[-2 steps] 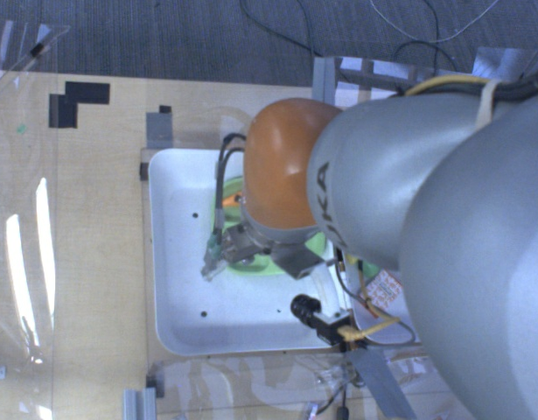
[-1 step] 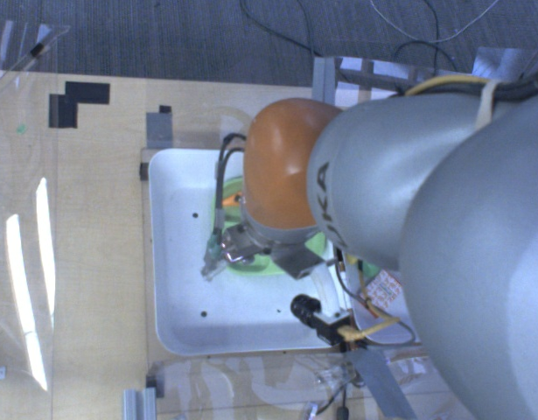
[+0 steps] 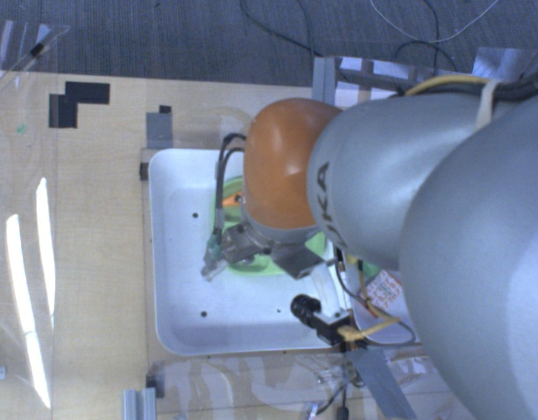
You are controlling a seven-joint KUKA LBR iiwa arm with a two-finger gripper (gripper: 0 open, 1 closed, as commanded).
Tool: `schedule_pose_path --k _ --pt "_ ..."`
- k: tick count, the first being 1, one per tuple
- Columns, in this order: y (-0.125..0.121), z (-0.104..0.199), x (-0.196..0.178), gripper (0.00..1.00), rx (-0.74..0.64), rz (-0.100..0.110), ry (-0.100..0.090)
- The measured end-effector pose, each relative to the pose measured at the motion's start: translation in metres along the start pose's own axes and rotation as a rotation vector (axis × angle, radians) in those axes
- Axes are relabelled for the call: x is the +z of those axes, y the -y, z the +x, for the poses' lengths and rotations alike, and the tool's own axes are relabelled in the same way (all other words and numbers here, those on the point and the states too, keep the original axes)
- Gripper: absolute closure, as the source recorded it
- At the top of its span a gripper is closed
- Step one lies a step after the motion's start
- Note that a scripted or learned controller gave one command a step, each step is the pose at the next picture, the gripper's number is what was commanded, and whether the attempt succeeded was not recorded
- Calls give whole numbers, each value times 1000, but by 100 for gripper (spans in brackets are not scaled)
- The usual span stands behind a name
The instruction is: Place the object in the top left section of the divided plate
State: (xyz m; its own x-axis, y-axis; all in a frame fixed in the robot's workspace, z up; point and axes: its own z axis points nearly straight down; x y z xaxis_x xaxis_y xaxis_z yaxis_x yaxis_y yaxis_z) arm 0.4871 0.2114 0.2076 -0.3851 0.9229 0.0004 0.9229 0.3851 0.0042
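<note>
The grey arm [image 3: 426, 217] with its orange band [image 3: 282, 164] covers much of the white bin [image 3: 177, 261], which rests on a pale wooden bench [image 3: 85, 261]. Black tape marks [image 3: 74, 101] sit on the bench's far left, and dark carpet [image 3: 164, 16] with looping cables [image 3: 277, 7] lies beyond. The gripper [image 3: 218, 256] hangs low over the bin's floor, at the edge of the green divided plate [image 3: 251, 263], which is mostly hidden under the wrist. Whether the pincer is spread or closed cannot be told, and the object itself cannot be made out.
</note>
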Motion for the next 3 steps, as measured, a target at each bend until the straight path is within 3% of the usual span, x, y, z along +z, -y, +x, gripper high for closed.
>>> schedule_pose_path --k 1,2,3 --pt "-2 0 -11 100 -5 -4 0" --pt "-2 1 -11 0 -6 -4 0" --pt "-2 1 -11 0 -6 -4 0"
